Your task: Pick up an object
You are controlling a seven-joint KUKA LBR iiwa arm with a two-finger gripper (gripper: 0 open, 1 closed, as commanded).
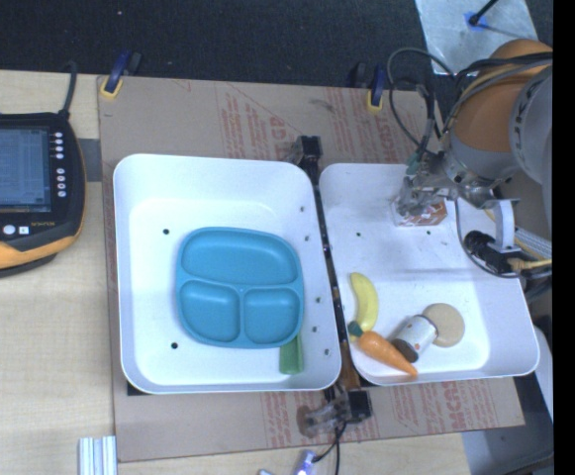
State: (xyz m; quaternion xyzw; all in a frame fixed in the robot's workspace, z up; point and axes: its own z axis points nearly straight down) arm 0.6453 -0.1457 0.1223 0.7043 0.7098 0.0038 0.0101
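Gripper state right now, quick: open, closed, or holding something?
Gripper: low over the right bin, at its far end; open or closed cannot be told, nothing seen held.

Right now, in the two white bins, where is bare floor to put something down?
Right bin: bare middle floor between the gripper at the back and the banana in front. Its front is crowded: banana, carrot, cylinder, round disc. Left bin: bare strips around the blue tray, widest at the back.
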